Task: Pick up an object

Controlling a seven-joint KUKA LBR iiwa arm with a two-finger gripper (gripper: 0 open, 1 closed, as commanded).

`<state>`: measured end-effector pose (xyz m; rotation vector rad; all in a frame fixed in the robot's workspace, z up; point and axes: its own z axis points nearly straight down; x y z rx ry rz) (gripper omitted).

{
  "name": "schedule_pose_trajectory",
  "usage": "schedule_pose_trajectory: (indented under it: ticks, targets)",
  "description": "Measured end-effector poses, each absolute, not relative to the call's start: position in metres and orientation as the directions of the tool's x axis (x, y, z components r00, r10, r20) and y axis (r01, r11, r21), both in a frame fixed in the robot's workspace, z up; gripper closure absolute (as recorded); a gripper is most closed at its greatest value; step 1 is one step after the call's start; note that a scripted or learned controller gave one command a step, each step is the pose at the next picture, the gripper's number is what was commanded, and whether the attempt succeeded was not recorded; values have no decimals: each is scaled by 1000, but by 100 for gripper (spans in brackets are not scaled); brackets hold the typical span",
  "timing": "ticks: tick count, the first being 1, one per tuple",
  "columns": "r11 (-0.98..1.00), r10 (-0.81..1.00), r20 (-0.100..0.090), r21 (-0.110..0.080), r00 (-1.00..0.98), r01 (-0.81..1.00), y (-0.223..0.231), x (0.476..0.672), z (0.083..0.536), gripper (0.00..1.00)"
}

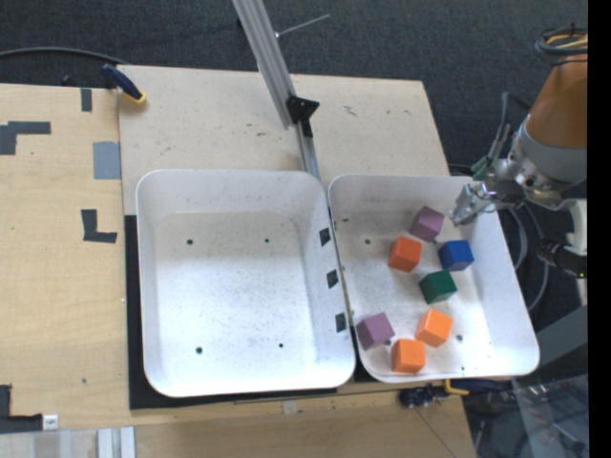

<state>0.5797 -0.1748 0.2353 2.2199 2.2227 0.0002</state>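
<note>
The gripper hovers just beside the purple cube, apparently lining up; its grip state cannot be told.

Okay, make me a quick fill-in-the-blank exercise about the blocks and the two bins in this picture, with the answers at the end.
1. All the blocks lie in the ___ bin.
2. The number of orange blocks in that bin is ___.
3. The blue block sits directly above the ___ block in the picture.
4. The gripper hovers closest to a ___ block.

Answers: right; three; green; purple

Overhead slant across both bins
</note>
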Motion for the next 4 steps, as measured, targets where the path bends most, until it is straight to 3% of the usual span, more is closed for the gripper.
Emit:
schedule_pose_trajectory:
  ticks: [4]
  targets:
    - [7,1000,2,-1,-7,1000,32,605,218,100]
